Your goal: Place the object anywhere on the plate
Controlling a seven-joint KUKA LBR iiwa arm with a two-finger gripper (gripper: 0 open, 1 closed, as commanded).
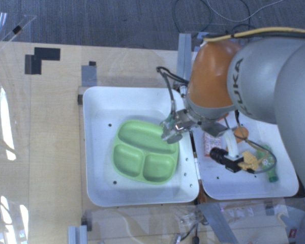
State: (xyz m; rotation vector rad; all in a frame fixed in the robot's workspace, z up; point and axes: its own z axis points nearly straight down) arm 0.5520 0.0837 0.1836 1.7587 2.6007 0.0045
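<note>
One green three-compartment plastic plate (143,151) is seen in the left of two shallow white bins (99,136). The metal two-finger gripper (171,130) is poised above the plate's right edge; its grip state cannot be told. Several small objects (241,156) are piled in the right bin (284,184).

Bright, even overhead light. Strong glare streaks on surface (10,116) at left edge and bottom-left. White bins (99,187) near overexposed, little shading. Soft shadow under arm (264,70) on right bin. Overall soft, low-res, slight blur; small items indistinct.
</note>
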